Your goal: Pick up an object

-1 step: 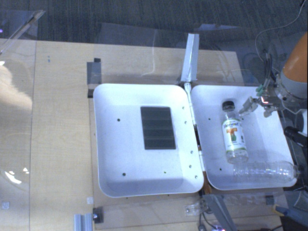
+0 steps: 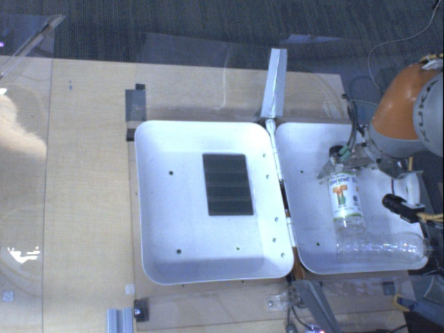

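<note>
Camera view, looking down at a slant: two shallow white bins are sitting side by side on the pale wooden worktop (image 2: 83,207).

- Left white bin (image 2: 159,186): a flat dark grey ribbed rectangular block (image 2: 227,184) is lying near its middle, well apart from the arm.
- Right white bin (image 2: 305,186): a clear plastic bottle with a white label printed in green and orange (image 2: 345,198) is lying on its side, neck pointing toward the bin's far edge. A second clear plastic bottle, unlabelled and crumpled (image 2: 383,247), is lying across the near edge, just beside the base of the first.
- Grey arm with the orange band (image 2: 401,109) is reaching in from the right; the gripper (image 2: 349,155) is hanging right over the neck end of the labelled bottle. Whether the gripper is parted or closed, I cannot tell; it is too small and cluttered with cables.

Judgement: the grasp seems to be about to happen on the labelled bottle. The neck is narrow and slippery, so closing there is likely to squirt it out. Better to shift toward the label band, square the closing direction across the bottle's width, descend low, then lift slowly, keeping clear of the crumpled bottle.
</note>
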